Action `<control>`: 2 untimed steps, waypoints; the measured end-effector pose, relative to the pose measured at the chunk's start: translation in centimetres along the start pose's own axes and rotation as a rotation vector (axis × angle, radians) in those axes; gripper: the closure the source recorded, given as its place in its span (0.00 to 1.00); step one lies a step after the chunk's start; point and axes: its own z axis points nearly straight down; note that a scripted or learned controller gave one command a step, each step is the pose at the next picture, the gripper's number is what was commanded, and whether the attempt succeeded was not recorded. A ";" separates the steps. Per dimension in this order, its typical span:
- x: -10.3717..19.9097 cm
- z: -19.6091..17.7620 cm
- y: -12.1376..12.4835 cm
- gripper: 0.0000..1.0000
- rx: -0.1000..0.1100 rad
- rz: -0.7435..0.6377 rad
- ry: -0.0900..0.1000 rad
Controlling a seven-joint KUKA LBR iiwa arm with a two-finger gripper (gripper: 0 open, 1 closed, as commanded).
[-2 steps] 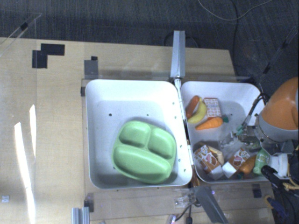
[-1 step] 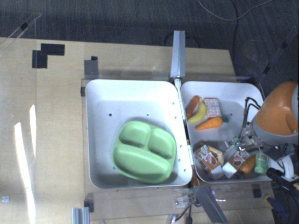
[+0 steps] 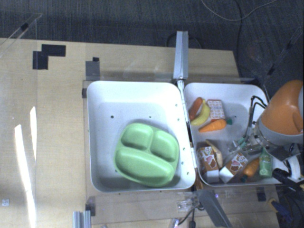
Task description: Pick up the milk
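Observation:
The milk [image 3: 233, 166] is a small brown and white carton lying tilted on its side near the front of the right bin [image 3: 237, 90]. Its white end points to the front left. My gripper [image 3: 245, 148] hangs low in the right bin, just above and behind the carton, at its far end. The grey wrist and orange band [image 3: 285, 109] rise to the right of it and hide the bin's right side. I see nothing held.
Crowding the milk are a brown packet [image 3: 207, 157] on its left and an orange piece [image 3: 252, 167] and green bottle [image 3: 265, 166] on its right. Farther back lie a carrot [image 3: 213, 125], a banana [image 3: 203, 114] and a pink box [image 3: 215, 109]. The left bin holds a green divided tray [image 3: 147, 154].

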 end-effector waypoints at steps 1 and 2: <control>4.7 -8.0 0.9 1.00 0.016 -0.105 0.010; 4.7 -8.0 0.9 0.00 0.017 -0.104 0.010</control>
